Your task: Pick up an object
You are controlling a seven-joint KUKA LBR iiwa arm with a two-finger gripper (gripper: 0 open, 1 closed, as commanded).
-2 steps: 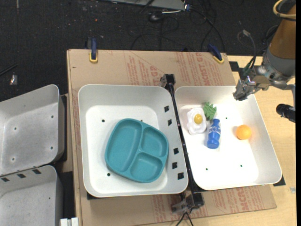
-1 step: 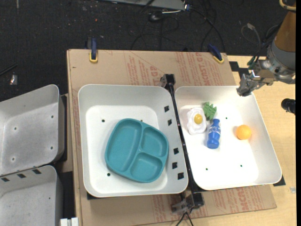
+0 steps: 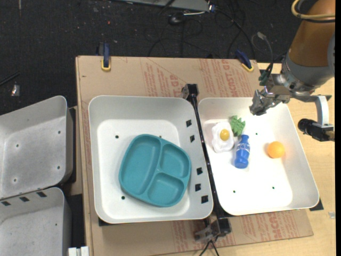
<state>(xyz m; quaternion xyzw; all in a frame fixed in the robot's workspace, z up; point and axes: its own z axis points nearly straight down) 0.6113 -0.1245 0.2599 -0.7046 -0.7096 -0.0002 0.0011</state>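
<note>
Camera view — green toy (image 3: pixel 237 125) just beside claw (image 3: pixel 258 109).

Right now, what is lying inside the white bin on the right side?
In the right bin lie a fried egg toy, a green leafy piece, a blue bottle and an orange ball. The gripper covers part of the far rim.

Bright, even overhead light; no single source visible. White bins (image 3: pixel 250 201) run near blown-out, esp. the flat floors, w/ little texture left. Shadows soft & short: faint one under the teal plate (image 3: pixel 154 169), small ones beside the orange ball (image 3: pixel 275 150) & blue bottle (image 3: pixel 242 151). Dark floor at top is noisy, speckled. Arm (image 3: pixel 311 33) slightly soft vs. bench. Overall res. low, fine detail mushy; no obvious edge distortion.
</note>
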